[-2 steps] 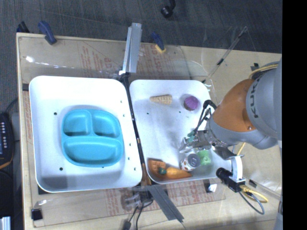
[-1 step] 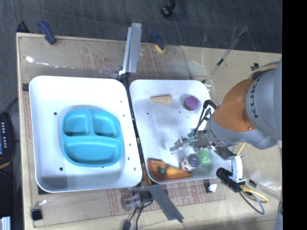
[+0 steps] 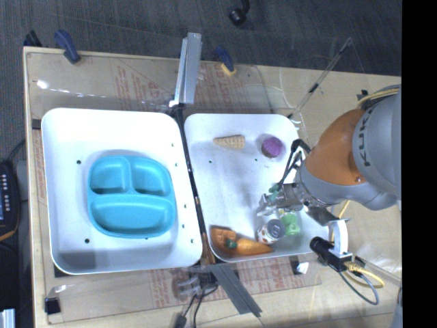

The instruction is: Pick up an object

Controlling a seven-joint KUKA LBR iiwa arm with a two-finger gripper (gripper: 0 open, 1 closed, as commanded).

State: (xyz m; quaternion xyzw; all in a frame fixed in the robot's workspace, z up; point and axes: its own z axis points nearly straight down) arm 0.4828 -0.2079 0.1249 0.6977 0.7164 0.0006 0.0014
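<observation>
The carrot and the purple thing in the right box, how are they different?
The carrot is orange, long and pointed; the purple thing is small and round. The carrot lies along the bin's near wall, by the gripper; the purple thing sits near the far wall, beside a tan cone. Both lie loose in the right bin.

A pale wooden tabletop (image 3: 102,80) is sitting on dark grey carpet (image 3: 102,9), which is filling the space beyond its far edge. Blue clamps (image 3: 67,46) are gripping that far edge of the tabletop, one near its far-left corner and another (image 3: 224,59) further along. The black castor of a chair base (image 3: 237,15) is resting on the carpet beyond the tabletop. A dark device (image 3: 5,197) is lying just off the tabletop's left side. Even overhead light is falling across the wood.
</observation>
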